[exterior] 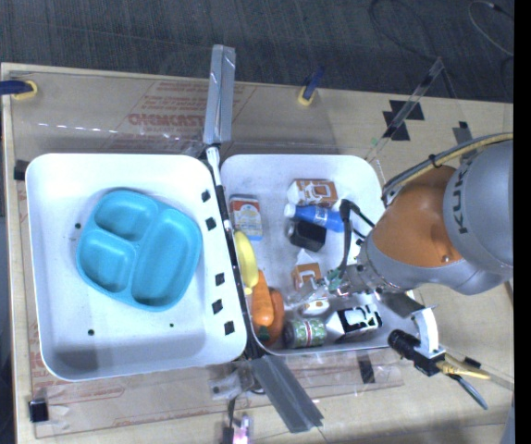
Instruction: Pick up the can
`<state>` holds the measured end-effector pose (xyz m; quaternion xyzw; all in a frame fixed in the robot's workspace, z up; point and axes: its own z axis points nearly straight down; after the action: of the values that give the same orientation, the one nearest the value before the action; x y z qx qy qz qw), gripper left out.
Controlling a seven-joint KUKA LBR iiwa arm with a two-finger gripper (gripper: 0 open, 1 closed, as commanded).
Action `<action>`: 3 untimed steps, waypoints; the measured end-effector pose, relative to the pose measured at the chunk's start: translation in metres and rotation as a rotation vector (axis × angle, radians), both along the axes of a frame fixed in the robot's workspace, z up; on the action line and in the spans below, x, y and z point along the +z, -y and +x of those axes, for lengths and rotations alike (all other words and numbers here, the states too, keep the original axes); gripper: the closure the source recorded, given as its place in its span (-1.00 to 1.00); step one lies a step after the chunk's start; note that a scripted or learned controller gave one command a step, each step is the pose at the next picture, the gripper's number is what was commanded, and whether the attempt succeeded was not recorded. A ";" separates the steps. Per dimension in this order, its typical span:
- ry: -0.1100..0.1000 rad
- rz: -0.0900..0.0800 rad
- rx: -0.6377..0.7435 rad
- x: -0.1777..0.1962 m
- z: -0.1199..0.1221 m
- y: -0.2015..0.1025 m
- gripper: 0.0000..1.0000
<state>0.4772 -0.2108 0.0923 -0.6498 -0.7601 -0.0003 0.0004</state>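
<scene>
Tool [332, 289] low above the can [306, 332]
I cannot tell how it is set; straddle the can's round sides, clear of the orange [264, 309]

2 white bins [53, 248], 1 blue tray [141, 248], 1 can [304, 332], 1 banana [245, 259].

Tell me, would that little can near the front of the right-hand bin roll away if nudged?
Probably. The can lies on its side, so its round body could roll. The orange fruit beside it and the bin wall may stop it. It looks rigid and small, likely light.
</scene>
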 end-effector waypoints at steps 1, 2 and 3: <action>-0.001 0.000 0.007 0.010 0.001 -0.001 1.00; 0.003 -0.002 0.047 0.001 0.025 -0.025 1.00; -0.001 -0.001 -0.162 0.188 0.035 -0.028 1.00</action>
<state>0.5126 -0.1824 0.2798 -0.7090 -0.7052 0.0002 0.0003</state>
